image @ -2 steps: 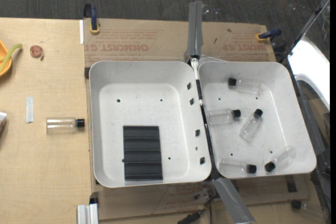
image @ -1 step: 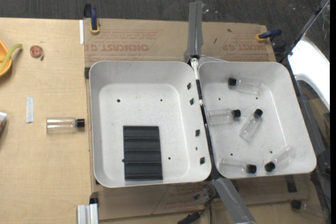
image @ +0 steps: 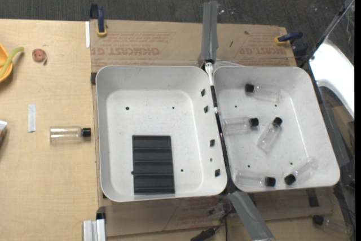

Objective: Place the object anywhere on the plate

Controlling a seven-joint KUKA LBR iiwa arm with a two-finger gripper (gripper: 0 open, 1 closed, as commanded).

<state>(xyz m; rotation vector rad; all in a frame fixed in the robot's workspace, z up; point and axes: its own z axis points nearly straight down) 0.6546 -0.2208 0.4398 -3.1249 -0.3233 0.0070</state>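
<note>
five clear vials with black caps (image: 269,135) lie scattered on their sides in the right bin (image: 313,100), loose and apart, awaiting a pick. the ribbed black plate (image: 152,165), the drop target, sits flat in the left bin (image: 113,90) toward its near edge, with nothing on it. whether the pincer is open or closed cannot be told from this view. a sixth vial (image: 69,132) lies out on the wooden surface (image: 51,189) to the left, well apart from both bins, likely a stray.
</note>
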